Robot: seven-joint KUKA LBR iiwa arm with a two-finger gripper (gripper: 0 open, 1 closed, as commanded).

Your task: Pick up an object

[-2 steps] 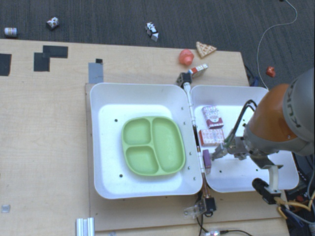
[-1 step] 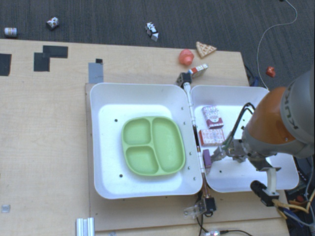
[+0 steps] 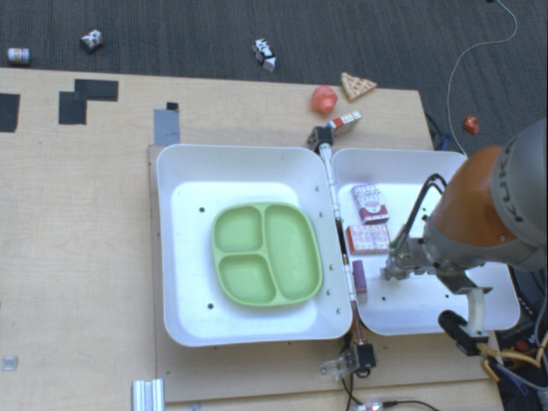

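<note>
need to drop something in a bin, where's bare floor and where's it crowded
Left bin: bare floor all around the green tray. Right bin: crowded at its left, with small boxes and the arm; bare along the near edge.

Right bin's got three bits: a white-and-red carton (image 3: 369,202) lying flat around 11 o'clock, a pink box (image 3: 369,239) just below it, and a purple stick (image 3: 360,278) at 8 o'clock.
</note>
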